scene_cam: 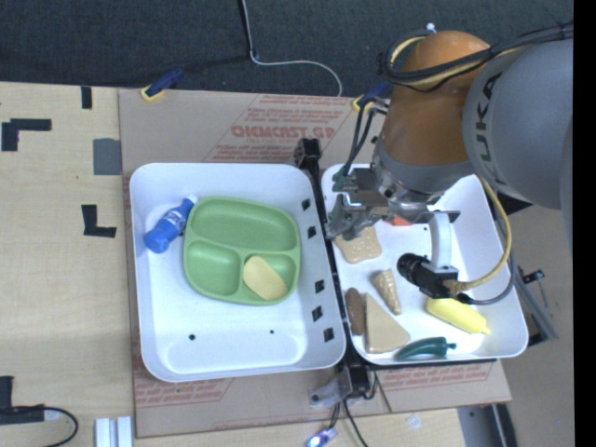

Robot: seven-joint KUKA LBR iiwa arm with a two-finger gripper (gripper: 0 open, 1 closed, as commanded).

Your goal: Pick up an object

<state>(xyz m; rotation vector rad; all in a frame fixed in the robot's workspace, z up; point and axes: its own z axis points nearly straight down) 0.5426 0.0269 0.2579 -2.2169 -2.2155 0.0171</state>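
Observation:
My gripper (347, 222) hangs low over the upper left part of the right bin (494, 214). Right below it lies a tan waffle-like square (360, 247), touching or nearly touching the gripper's tip. Nothing shows held in the gripper. Nearer the front of that bin lie a tan wedge (387, 290), a slim brown piece (355, 311), a flat tan triangle (381, 330), a yellow banana (457, 314) and a green curved item (424, 348). A small orange thing (400, 220) peeks out from under the wrist.
In the left bin (223, 347) a green divided plate (233, 240) carries a yellow lump (264, 277), and a blue bottle (168, 226) lies beside its left rim. A black clip-studded divider (319, 250) separates the bins. Cardboard (270, 124) lies under them.

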